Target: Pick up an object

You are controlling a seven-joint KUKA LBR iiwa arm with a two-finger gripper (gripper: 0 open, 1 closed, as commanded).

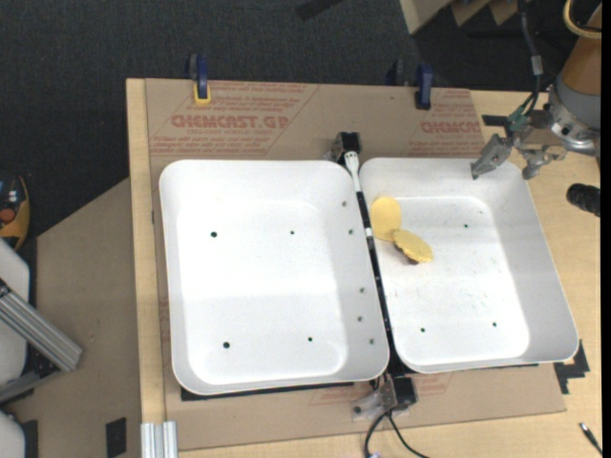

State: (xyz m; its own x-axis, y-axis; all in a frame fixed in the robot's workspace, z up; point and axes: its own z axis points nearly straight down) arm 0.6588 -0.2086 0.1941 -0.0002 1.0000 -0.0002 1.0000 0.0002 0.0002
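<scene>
- While the arm (580, 84) reaches in from the right edge of the camera view, its gripper (513, 158) hangs over the far right corner of the right bin (477, 322), near the rim.
- Its two fingers are spread apart, one finger (488, 156) pointing down-left and the other toward the right, with nothing between them.
- Two yellow objects lie in the right bin, close to its left wall and well apart from the gripper.
- One is a pale yellow round piece (385, 217), just beside the divide between the bins.
- Next to it, on the near right side, lies a darker yellow oval piece (414, 247); the two appear to touch or overlap at their edges.
- Beside the right bin sits the left bin (191, 256), white and shallow, showing small dark dots on its floor.
- Both bins rest on a brown board (286, 113) printed with red lettering, held at its far edge by two blue clamps (199, 72).
</scene>
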